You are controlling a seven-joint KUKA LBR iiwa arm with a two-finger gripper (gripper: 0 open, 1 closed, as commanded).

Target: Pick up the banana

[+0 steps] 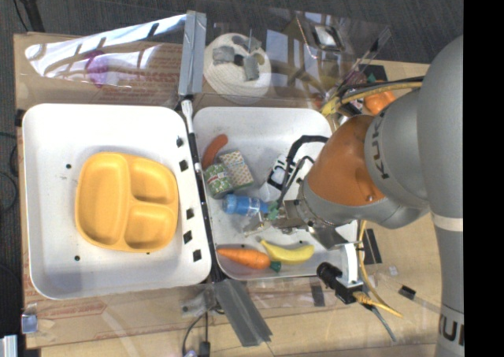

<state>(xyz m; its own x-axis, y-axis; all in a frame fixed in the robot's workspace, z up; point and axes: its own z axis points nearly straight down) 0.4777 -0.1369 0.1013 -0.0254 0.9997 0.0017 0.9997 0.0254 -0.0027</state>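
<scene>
Currently approaching: gripper (285,220), grip state unreadable, is hovering just at 12 o'clock of the banana (288,252); descent and closure appear next.

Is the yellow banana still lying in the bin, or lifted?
Lying in the right white bin: the yellow banana rests on its floor beside the orange carrot.

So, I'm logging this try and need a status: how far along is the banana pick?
Done: the arm has reached into the right bin, and its gripper sits just above the banana. In hand: nothing that I can see; the banana lies on the bin floor beside the carrot, near the front wall. Left: closing on the banana and lifting it clear.
</scene>
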